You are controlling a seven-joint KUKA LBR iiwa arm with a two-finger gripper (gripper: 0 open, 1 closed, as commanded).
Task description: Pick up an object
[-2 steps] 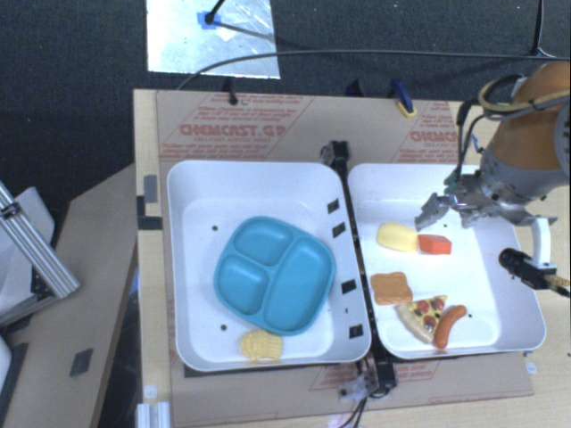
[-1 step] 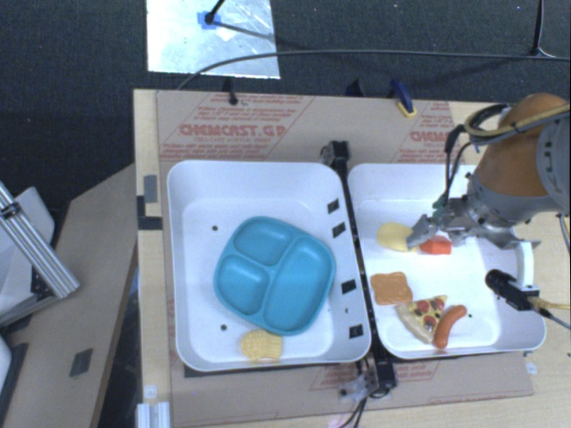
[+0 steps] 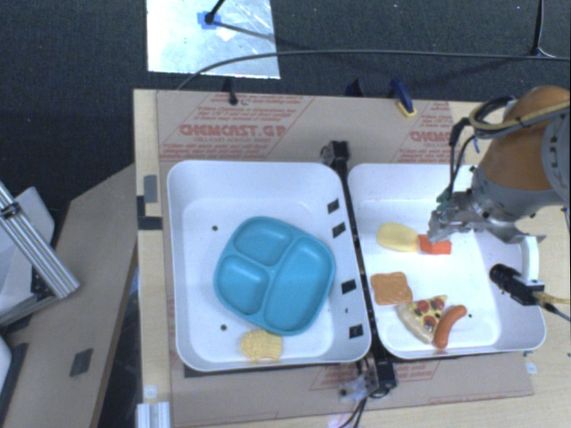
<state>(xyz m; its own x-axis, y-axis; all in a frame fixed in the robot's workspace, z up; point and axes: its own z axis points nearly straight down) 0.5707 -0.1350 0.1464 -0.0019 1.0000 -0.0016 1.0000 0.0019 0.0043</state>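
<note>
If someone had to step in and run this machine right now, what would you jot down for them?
Claw: down in the right bin, right at the orange block; a grip on it can't be confirmed from this view.
Right bin also holds a yellow piece beside the block, a brown waffle-like piece, a pizza slice and a sausage.
Left bin: blue divided plate and a yellow corn-like piece.
Done: the arm has reached an object.
Left: close on it and lift; nothing is raised off the bin floor yet.
</note>
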